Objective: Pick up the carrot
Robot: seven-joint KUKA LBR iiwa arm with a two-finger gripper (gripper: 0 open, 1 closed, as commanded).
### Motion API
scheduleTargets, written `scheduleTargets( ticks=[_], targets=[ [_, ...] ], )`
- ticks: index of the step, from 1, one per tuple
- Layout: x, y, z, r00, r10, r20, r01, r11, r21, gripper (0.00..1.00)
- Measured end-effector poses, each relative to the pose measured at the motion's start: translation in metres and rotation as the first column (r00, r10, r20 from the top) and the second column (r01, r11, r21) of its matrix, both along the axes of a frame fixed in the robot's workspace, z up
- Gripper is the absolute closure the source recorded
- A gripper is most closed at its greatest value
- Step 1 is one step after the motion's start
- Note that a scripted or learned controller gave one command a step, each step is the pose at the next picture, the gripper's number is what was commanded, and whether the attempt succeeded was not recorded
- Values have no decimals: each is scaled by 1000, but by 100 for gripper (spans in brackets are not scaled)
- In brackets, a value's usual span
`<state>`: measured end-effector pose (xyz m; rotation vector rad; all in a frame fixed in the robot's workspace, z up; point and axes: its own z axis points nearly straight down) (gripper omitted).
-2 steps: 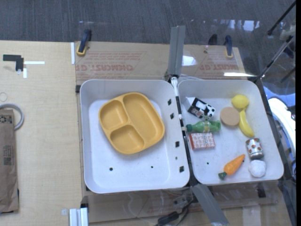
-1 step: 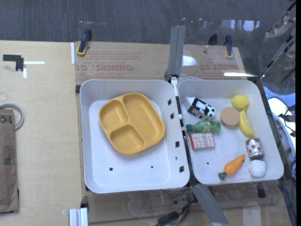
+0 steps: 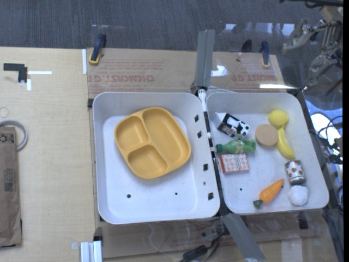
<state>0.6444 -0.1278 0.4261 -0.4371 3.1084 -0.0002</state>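
Note:
The carrot [image 3: 269, 193], orange with a green stub at its lower left end, lies on its side near the front of the right bin [image 3: 240, 192]. It points diagonally toward the bin's right side. A small patterned can [image 3: 295, 172] stands just above its tip, and a white ball [image 3: 298, 195] rests to its right. Nothing covers the carrot.
The right bin also holds a lemon [image 3: 278, 118], a banana [image 3: 284, 142], a tan round piece [image 3: 266, 136], a green bottle [image 3: 235, 146], a red box [image 3: 234, 162] and a black-and-white item [image 3: 233, 126]. A yellow divided plate [image 3: 152, 142] sits in the left bin [image 3: 147, 203]. Metal hardware [image 3: 322, 37] stands at top right.

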Motion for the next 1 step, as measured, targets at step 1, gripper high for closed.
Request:
scheduleTargets(
  ticks=[1],
  targets=[
    [-5, -91, 16, 983, -184, 2, 184, 983, -1, 0]
  ],
)
